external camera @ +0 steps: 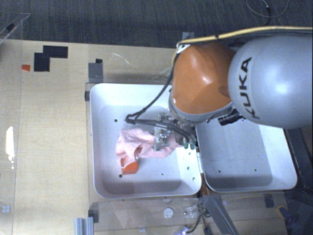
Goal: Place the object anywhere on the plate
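Camera view: two bins (105,131), one pink cloth (134,141).

The grey KUKA iiwa arm (274,77) is reaching in from the right and filling the far right part of the view, its rounded grey housing carrying the dark KUKA lettering. The glossy orange band (201,77) above the wrist is bulging toward the camera at centre. Below it, the wrist is pointing down and to the left, ending in the dark metal two-finger gripper (162,140), which is hanging near the middle of the scene. Thin black cables (152,106) are trailing along the wrist.
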`<state>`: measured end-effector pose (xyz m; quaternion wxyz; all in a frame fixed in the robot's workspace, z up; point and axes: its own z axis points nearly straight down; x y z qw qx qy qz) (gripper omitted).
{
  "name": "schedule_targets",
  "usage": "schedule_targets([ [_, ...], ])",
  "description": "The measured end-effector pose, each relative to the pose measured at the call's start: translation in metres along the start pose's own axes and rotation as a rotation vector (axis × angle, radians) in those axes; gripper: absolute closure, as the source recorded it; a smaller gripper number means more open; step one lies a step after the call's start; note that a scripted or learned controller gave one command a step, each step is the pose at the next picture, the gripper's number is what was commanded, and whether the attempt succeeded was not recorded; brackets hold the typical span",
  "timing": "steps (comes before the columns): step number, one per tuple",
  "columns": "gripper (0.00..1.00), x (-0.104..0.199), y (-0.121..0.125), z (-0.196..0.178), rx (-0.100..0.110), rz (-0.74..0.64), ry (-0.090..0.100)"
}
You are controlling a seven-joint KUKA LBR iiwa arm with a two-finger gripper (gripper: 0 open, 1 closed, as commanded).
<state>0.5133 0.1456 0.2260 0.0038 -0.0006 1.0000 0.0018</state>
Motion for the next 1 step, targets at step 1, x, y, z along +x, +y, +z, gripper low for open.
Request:
schedule_targets([
  [1,0.0,-0.0002,-0.0002,-0.0004,0.0,0.001,-0.001],
])
